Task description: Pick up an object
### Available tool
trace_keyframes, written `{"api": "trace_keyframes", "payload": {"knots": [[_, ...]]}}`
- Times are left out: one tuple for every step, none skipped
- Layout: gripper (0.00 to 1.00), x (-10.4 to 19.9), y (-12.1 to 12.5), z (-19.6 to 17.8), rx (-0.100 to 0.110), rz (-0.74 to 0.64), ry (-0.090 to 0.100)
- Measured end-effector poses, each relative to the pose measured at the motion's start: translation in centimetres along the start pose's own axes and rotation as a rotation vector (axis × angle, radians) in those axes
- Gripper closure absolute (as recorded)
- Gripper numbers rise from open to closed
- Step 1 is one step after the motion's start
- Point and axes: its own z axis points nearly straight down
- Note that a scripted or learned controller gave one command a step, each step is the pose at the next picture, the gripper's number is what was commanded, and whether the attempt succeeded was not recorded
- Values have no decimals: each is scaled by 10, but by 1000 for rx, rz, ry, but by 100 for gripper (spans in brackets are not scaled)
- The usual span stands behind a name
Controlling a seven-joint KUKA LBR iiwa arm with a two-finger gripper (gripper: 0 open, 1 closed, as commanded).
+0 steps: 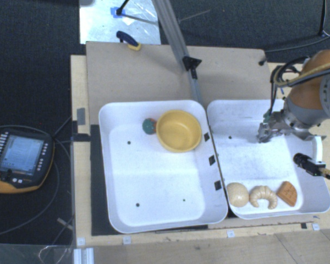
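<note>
From my remote seat I see the bench (170, 70) carrying two shallow white bins side by side; the left bin (154, 191) sits around nine o'clock of the right bin (253, 164), their inner walls touching along a dark hinged strip. In the left bin, a yellow bowl (179, 131) stands upright toward that bin's one o'clock corner; a small dark green ball (149, 126) lies just beside the bowl at its nine o'clock, touching or nearly touching its rim, I cannot tell which. In the right bin, three pieces lie in a row along the six o'clock wall; a pale round bun (237, 194) is at the left end, a croissant (264, 196) lies just beside it at three o'clock, and a brown toast-like wedge (287, 193) sits at three o'clock of the croissant, near it. The arm (319, 87) reaches in from three o'clock, grey with its orange band uppermost; the gripper (265, 132) hangs low over the right bin's twelve o'clock half, well apart from the row of pieces, which lies toward its six o'clock. I see nothing between the gripper's tips; whether they are apart or together I cannot tell at this slant. A teach pendant (19, 158) rests on the dark floor at nine o'clock of the bench; a grey pole (173, 29) crosses the bench at twelve o'clock.
</note>
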Motion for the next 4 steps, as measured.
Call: {"api": "trace_keyframes", "payload": {"knots": [[100,1,-5,-61,-4,0,-1],[100,-1,-14,-112,-3,1,0],[100,-10,-13,-159,-2,1,0],[100,52,-2,-153,1,-5,2]]}}
